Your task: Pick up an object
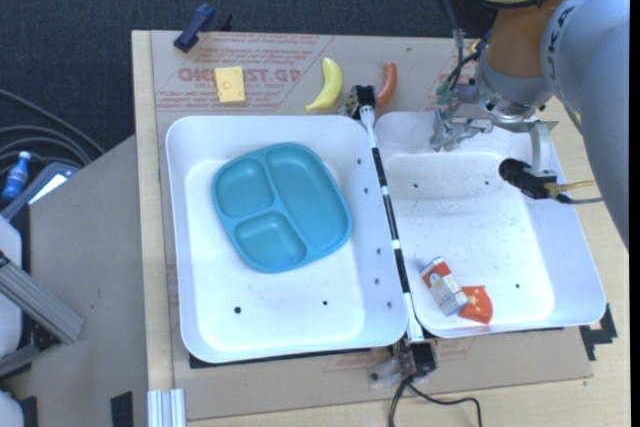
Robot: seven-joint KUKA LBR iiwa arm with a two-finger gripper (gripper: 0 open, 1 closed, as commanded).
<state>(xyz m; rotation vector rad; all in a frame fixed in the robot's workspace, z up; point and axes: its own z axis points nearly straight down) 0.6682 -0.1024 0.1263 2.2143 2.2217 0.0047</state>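
A small red, white and orange packet lies near the front edge of the right bin. My gripper hangs over the far left corner of that bin, well behind the packet, and I see nothing in it. A blue divided plate rests in the middle of the left bin.
Behind the bins on the board lie a yellow banana, an orange-red chili-shaped toy, a yellow square tile and a dark blue object. The grey arm with its orange band comes in from the upper right.
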